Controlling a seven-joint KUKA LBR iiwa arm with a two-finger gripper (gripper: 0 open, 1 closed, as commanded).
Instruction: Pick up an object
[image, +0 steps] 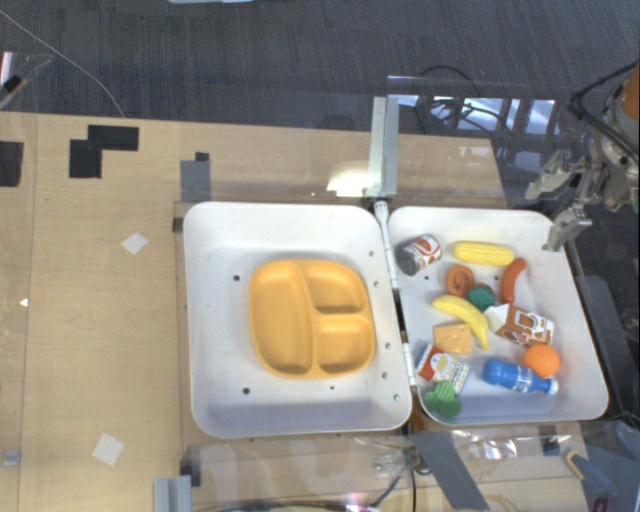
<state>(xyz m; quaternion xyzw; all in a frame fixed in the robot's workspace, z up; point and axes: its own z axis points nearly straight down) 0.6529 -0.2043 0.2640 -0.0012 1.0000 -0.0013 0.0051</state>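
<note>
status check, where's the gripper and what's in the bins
Gripper at right bin's far right corner, above the rim, nothing visibly held. Toy food crowds that bin: corn, banana, blue bottle. Yellow tray in left bin.

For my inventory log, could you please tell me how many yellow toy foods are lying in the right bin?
2: a corn cob near the far wall and a banana in the middle. Smaller pieces may be hidden under the pile.

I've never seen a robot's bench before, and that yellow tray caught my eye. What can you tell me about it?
The yellow tray looks like smooth plastic, squarish with rounded corners. It has three compartments: one long one on its left, two smaller ones stacked on its right. All look bare. It lies flat, slightly turned, near the middle of the left bin, apart from the walls, with nothing else touching it.
</note>
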